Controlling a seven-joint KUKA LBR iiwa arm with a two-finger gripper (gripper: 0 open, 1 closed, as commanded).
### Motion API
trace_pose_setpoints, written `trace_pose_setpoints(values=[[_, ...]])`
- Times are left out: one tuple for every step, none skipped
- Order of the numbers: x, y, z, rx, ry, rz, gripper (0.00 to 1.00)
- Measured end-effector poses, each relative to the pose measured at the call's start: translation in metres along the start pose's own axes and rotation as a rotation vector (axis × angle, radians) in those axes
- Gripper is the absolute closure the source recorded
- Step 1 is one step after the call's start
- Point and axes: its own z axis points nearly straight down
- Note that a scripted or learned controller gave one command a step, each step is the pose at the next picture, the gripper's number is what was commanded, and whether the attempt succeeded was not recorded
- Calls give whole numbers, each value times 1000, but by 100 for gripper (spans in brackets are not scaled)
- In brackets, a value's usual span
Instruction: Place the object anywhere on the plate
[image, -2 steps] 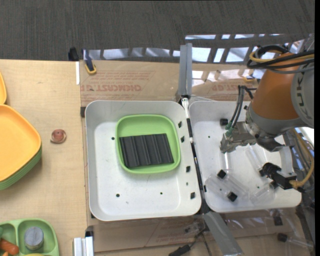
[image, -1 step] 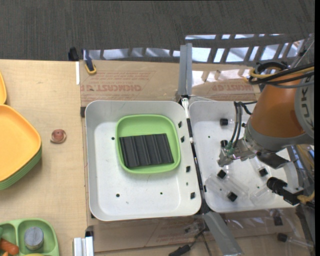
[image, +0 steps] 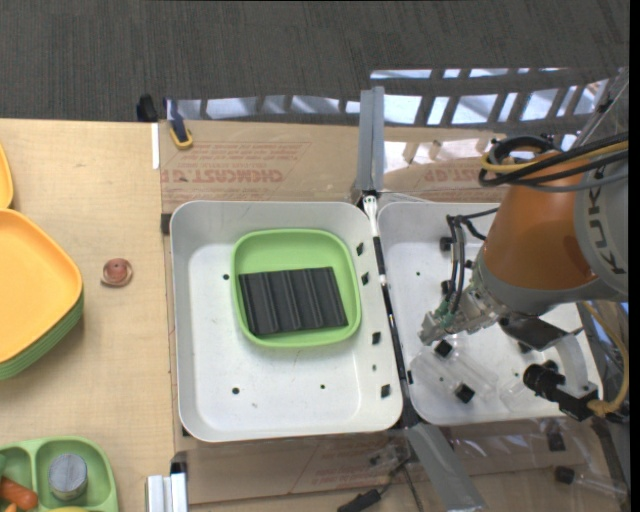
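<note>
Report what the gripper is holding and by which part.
Cannot be told. The gripper hangs low over the right bin, its tip too small and cluttered to make out any object. The dark ridged block lies on the green plate in the left bin.

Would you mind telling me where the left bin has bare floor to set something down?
The left bin is bare below the green plate, along its front wall, with a narrower strip at its left wall. The dark ridged slab covers most of the plate. The arm crowds the right bin.
</note>
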Motion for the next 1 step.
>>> trace_pose_setpoints(values=[[-17,-6,0,0,0,-53,100]])
